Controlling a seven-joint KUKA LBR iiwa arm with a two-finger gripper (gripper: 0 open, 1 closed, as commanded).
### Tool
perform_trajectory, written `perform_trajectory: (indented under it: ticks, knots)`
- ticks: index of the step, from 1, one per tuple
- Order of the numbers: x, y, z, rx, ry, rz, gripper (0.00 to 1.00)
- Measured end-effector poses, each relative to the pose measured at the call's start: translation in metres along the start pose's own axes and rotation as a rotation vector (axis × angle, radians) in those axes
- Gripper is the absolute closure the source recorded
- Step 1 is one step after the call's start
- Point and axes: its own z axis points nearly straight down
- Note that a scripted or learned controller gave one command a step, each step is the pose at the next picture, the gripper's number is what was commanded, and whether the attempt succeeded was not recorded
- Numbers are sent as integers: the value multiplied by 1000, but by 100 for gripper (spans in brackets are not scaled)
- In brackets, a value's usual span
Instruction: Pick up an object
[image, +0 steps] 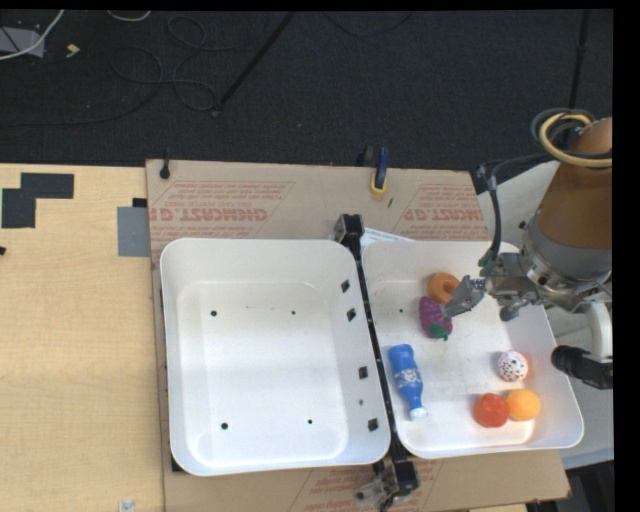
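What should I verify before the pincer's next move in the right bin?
1. Pincer over right bin: ok.
2. Target close: purple grapes just beside its tip: ok.
3. Anything held: cannot tell.
4. Crowding: orange ring touches the grapes: not ok.
5. Other picks apart from the arm: blue bottle, spotted ball, red ball, orange ball: ok.

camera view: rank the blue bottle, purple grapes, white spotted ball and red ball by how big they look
1. blue bottle, clearly the longest
2. purple grapes
3. red ball and white spotted ball: too alike to rank
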Motion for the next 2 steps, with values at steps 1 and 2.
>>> perform_trajectory:
  ticks: [1, 2]
  knots:
    - [-46, 10, 159, 7, 0, 4, 0]
    - [-60, 67, 158, -5, -2, -1, 0]
